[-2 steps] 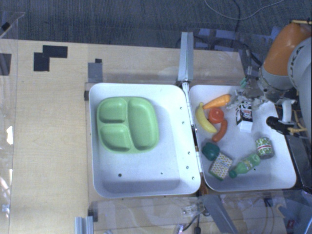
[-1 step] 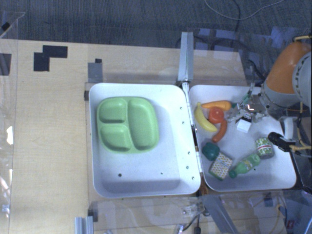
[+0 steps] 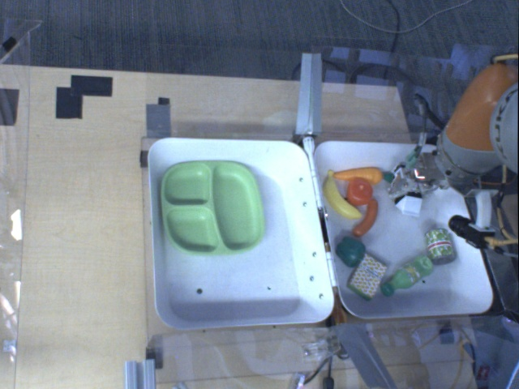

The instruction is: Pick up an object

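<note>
1. As the arm tip (image 3: pixel 415 175) hangs over the back of the right bin (image 3: pixel 474 298), the nearest candidate is the white block (image 3: pixel 409 205), lying just in front of it. I cannot tell from here whether the tip is set wide or narrow, and I see nothing held.
2. The block is small and pale against the white bin floor. I judge a descent slightly off could nudge it away or close on nothing.
3. To the block's left, a carrot (image 3: pixel 357 174), tomato (image 3: pixel 359 190), banana (image 3: pixel 340 199) and sausage (image 3: pixel 366 215) crowd together, touching. A grasp drifting that way may catch two at once or squeeze one out sideways.
4. The can (image 3: pixel 439 244) and bottle (image 3: pixel 408 274) look rounded and could roll if bumped.
5. The tip sits near the bin's back wall, so a steep drop there risks striking the rim.
6. The plate (image 3: pixel 212 205) in the left bin (image 3: pixel 243 310) is well apart and not at risk.
</note>
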`<action>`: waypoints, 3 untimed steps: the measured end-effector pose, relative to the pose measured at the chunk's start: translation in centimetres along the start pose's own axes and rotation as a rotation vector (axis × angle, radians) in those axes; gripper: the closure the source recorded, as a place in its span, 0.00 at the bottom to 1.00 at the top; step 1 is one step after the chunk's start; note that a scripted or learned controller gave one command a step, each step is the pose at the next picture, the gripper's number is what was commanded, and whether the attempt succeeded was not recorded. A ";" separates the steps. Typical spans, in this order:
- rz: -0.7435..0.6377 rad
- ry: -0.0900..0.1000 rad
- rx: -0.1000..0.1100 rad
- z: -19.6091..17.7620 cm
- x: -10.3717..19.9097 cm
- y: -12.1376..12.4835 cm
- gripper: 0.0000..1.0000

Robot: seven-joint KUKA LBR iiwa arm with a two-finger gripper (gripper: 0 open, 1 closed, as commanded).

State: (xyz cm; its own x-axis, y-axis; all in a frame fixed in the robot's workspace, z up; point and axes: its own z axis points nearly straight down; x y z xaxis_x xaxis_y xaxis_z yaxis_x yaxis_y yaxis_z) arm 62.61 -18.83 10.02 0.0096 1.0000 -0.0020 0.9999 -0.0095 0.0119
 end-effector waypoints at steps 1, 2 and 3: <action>0.032 -0.012 0.030 0.7 2.7 1.3 1.00; 0.265 -0.002 0.053 0.8 2.7 2.6 1.00; 0.163 0.000 0.008 -12.0 9.0 4.4 1.00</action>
